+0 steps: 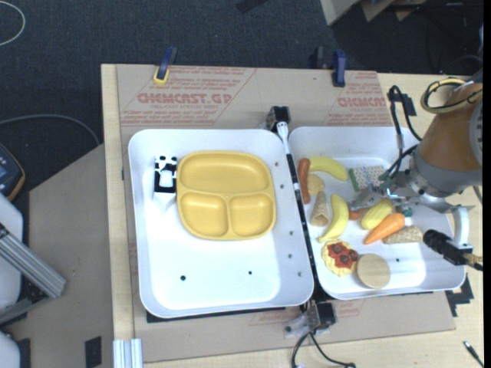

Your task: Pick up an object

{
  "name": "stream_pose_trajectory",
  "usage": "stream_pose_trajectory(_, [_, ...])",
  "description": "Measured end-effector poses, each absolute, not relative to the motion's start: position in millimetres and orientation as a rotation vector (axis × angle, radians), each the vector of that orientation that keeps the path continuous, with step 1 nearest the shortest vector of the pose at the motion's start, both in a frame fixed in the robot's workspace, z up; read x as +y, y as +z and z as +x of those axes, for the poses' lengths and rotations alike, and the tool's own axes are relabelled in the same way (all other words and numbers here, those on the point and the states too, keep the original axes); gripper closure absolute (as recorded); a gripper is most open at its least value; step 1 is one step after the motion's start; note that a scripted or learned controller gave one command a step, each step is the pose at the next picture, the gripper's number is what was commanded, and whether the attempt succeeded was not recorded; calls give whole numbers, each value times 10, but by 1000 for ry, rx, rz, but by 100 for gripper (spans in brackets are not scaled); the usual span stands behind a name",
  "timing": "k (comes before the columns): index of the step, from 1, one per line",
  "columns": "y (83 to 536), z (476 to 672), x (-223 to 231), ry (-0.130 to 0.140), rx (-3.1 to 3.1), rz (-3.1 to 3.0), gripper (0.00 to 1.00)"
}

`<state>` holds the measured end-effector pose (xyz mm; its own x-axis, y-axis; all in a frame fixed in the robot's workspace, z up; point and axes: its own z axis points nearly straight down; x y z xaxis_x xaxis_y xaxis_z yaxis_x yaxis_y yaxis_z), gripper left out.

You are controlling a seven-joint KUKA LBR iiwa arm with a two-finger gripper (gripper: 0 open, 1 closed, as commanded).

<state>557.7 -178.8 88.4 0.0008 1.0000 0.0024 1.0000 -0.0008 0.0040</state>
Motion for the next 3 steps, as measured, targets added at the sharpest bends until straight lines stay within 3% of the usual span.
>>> stream_pose_trajectory(1, [1015,5589,-1794,9,2217,2215,100])
stream_pose_trajectory(3, [2140,5729,-1910,6,2216,2213,100])
